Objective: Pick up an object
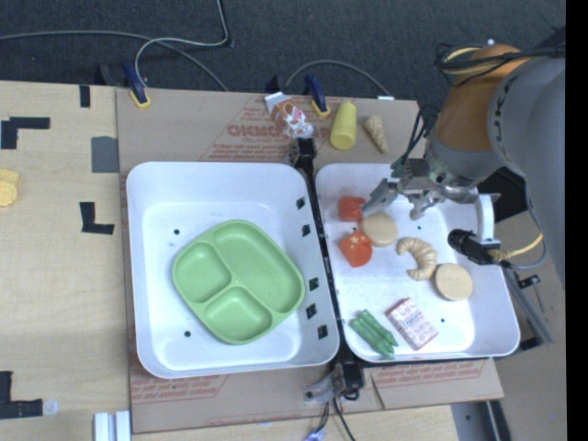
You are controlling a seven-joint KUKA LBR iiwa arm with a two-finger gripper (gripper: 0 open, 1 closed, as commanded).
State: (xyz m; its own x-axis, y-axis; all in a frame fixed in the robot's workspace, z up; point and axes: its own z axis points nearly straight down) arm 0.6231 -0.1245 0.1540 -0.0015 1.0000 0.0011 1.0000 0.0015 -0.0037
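Croissant [423, 257] lies flat, long axis running top-left to btm-right.

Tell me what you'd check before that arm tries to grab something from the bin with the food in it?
1. Gripper over the right bin: ok, it hangs above the upper left part.
2. A target close by: ok, a beige round piece lies just beneath it.
3. Room around that target: not ok, a red tomato-like piece touches it and another red piece lies close.
4. Fingers spread enough: cannot tell.
5. Nothing held already: cannot tell.
6. Green divided plate out of the way: ok, it lies in the left bin.
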